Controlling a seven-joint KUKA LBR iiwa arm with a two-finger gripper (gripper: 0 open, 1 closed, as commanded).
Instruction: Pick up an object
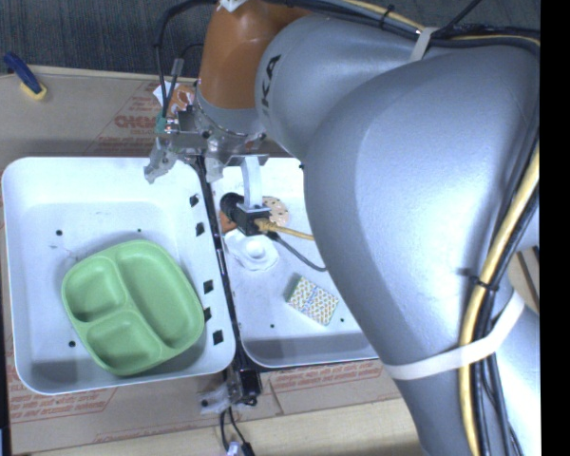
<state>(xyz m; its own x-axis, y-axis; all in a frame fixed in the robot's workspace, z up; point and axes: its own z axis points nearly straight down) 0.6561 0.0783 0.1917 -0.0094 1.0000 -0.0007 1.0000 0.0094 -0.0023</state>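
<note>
A green divided plate (131, 304) lies in the left bin (38, 193), toward its front. In the right bin (294, 350) a small patterned block (312, 300) lies flat, with a tan speckled piece (275, 209) farther back, partly hidden by the arm. My gripper (250, 177) hangs over the back of the right bin, close to the wall between the bins. It stands above and left of the tan piece, and nothing shows between its fingers.
The grey arm (408, 179) covers most of the right bin's right half. The divider (218, 274) between the bins runs just left of the gripper. Brown cardboard (95, 112) lies behind the bins, with a blue and yellow clamp (24, 74) at the back left.
</note>
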